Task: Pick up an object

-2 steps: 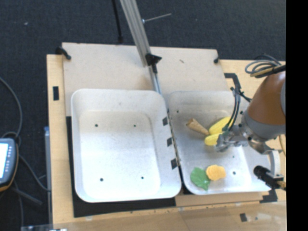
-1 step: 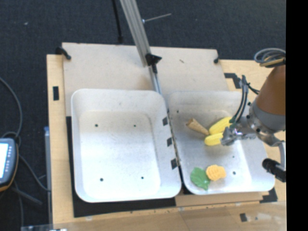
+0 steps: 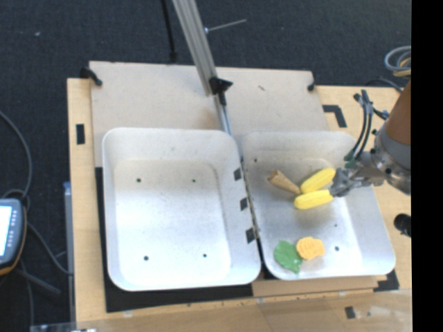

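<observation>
1. The gripper reaches in from the right edge and sits low over the right bin, near that bin's upper right part; above it the arm shows its orange band at the frame's edge.
2. The fingertips lie just beside the right ends of two yellow pieces; whether the jaws are spread, pressed together or pinching either piece I cannot tell, since the tips are dark and small against the bin.
3. The upper yellow piece lies tilted, its right end raised toward the gripper; the lower yellow piece lies nearly level just beneath it, the two touching or almost so.
4. A tan wedge rests just left of the yellow pieces, its tip pointing toward the bin's centre.
5. Near the front rim of the right bin lie a green piece and an orange piece, side by side and touching.
6. The left bin adjoins the right one; a slanted metal rail rises behind them.
</observation>
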`<state>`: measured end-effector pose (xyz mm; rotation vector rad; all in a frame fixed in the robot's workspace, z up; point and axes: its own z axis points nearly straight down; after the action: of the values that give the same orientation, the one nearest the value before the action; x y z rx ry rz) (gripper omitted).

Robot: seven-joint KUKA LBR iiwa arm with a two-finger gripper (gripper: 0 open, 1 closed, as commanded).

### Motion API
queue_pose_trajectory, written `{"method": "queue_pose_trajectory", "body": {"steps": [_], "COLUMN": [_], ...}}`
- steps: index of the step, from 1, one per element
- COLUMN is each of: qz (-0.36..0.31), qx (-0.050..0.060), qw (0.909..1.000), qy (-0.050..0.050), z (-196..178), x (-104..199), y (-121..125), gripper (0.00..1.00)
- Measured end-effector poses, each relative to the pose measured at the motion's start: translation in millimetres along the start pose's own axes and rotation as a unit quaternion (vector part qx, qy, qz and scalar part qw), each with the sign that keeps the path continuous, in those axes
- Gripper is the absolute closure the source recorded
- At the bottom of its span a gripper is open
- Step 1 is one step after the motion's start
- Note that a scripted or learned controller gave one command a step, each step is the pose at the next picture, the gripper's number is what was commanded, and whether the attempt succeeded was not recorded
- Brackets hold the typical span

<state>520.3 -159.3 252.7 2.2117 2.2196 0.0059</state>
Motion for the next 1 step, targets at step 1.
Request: {"method": "queue_pose_trajectory", "body": {"steps": [1], "qz": [-0.002], "qx": [0.002], "qw": [1.0000], "qy": [0.002], "z": [-6.9], "x": [45.0], "y": [3.7], "gripper": [1.00]}}
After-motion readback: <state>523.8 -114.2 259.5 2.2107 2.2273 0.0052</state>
